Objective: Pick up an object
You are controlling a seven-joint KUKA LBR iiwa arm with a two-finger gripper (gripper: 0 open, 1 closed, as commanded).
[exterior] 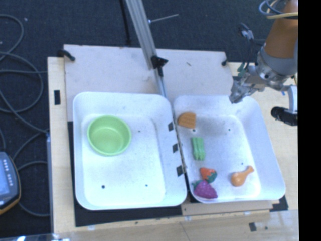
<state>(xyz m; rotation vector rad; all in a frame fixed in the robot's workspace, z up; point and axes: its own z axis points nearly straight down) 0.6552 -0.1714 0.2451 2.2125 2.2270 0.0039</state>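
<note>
Gripper (pixel 236 97) poised above the far rim of the right bin (pixel 261 134), gripping nothing; its opening cannot be told. From nearest to farthest from it lie the orange toy (pixel 186 119), green toy (pixel 198 148), drumstick (pixel 242 175), strawberry (pixel 208 174) and grapes (pixel 204 189), loose for picking. Beyond, the left bin (pixel 150 149) holds a green bowl (pixel 109 134).

Right bin's (pixel 261 134) middle lies open; toys line its left and near edges.

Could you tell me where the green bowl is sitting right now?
The green bowl sits in the left bin, towards its upper-left corner, well apart from the toy food in the right bin.
</note>
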